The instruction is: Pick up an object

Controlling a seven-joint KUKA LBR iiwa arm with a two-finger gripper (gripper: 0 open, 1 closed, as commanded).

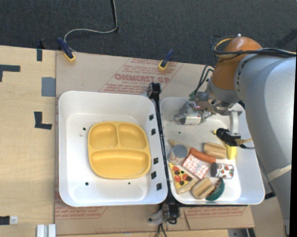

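In the upper left corner of the right bin (245,186), you are looking at the gripper (189,116) hanging over bare white floor. It is too blurred and small from this angle: you cannot tell whether it is spread or pressed together, and you cannot tell if anything is sitting in it or touching it.

The pickable things are lying in the lower half of that bin, apart from the gripper:
- a grey round tin (178,152) sitting nearest, by the left wall
- an orange carrot (202,155) lying against a red-and-white checkered packet (196,166), its print too small for you to read
- a tan bun (215,149) lying just above the carrot
- a pizza slice (180,177) lying beside a bread roll (201,187)
- a green piece (217,191) and a small white can with red spots (225,171) sitting at the right of the pile

The grey arm (267,96) is covering the bin's right side.

You are reading red "CHEMCAST GP" on the brown sheet (140,77) running under both bins.

The left bin (71,137) is holding a yellow divided plate (119,149). Two blue-and-yellow clamps (66,48) are pinning the sheet's top edge.
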